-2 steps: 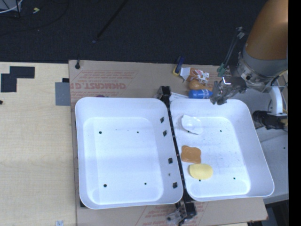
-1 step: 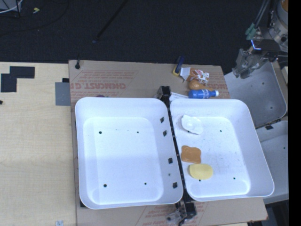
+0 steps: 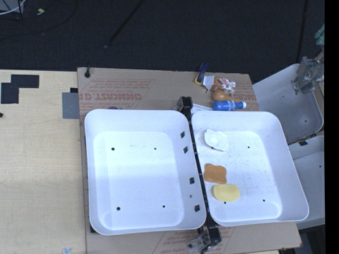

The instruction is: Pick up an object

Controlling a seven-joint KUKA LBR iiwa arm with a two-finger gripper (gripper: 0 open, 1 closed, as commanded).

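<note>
While the two white bins sit side by side on a sheet of brown cardboard [image 3: 137,91] laid over the pale wooden bench [image 3: 37,157], the things to be picked lie in the right bin [image 3: 286,147]. All three rest on its floor, toward the wall it shares with the left bin [image 3: 95,142]. A crumpled white lump [image 3: 216,139] lies nearest the back. An orange-brown flat piece [image 3: 215,173] sits nearer the front, apart from the lump. A yellow rounded piece [image 3: 226,193] lies just in front of the orange-brown one, its edge touching or nearly touching it.

Behind the right bin, on the cardboard, a blue bottle [image 3: 228,106] lies on its side just beside the bin's back rim. A brownish item [image 3: 221,94], a red-and-white packet [image 3: 225,83] and a small blue-and-yellow thing [image 3: 201,74] are bunched just behind it; they are too small to make out further.

Near the upper right edge, above a grey metal sheet [image 3: 286,97], a small grey metal part appears to be the claw [image 3: 309,75]. It is well apart from both bins and from the three pieces. It is small and blurred, so I cannot tell whether it is spread or pressed together, and nothing can be seen in its grip.
</note>
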